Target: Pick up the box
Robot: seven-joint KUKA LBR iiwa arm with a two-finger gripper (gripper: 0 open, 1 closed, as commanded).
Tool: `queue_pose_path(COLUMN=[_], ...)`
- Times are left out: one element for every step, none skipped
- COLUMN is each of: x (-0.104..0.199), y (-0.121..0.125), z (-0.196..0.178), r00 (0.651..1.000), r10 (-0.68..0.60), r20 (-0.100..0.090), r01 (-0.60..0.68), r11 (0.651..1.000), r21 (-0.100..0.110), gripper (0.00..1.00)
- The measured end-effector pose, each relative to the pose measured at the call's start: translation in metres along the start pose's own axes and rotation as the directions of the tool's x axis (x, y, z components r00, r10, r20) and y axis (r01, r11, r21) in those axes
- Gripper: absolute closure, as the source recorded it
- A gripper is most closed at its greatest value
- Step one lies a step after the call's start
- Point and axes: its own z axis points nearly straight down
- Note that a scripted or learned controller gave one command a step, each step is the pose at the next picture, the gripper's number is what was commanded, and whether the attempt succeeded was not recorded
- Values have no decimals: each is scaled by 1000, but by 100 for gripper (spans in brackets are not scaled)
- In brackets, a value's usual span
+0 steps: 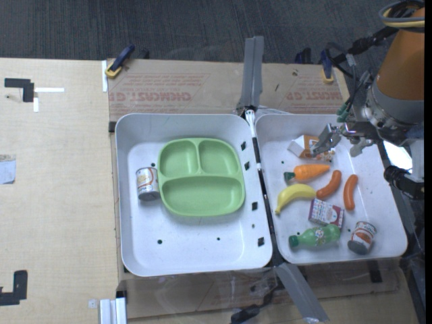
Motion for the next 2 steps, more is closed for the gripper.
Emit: queue_pose_path(x=[-43, -34], y=[-79, -78], z=[86, 31], r00=[1000, 1000], r10=[-14, 31], r20=[-2, 0], r01=[14, -31], r11=[1000, 1000], r21=[1, -3], gripper=[0, 0])
